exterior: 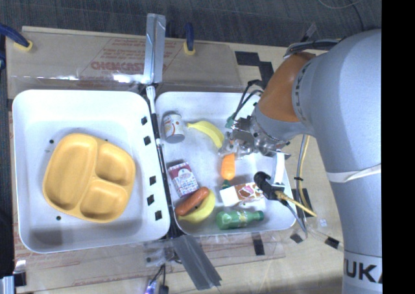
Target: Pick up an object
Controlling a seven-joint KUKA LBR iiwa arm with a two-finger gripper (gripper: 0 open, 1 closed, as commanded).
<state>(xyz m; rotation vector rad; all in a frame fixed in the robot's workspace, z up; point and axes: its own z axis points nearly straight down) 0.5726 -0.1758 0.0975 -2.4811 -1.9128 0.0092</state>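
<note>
Pincer (232,145): poised directly above carrot (227,167), touching or nearly so; finger state impossible to tell. Banana (207,132) just left of carrot, green bottle (238,219) below, all in right bin (194,101).

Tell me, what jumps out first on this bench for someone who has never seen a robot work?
The big yellow divided tray lies alone in the left bin. On the right, the grey arm with its orange band leans over the right bin, its hand just above a small orange carrot. Around it lie toy foods: a banana, a can and a green bottle.
</note>
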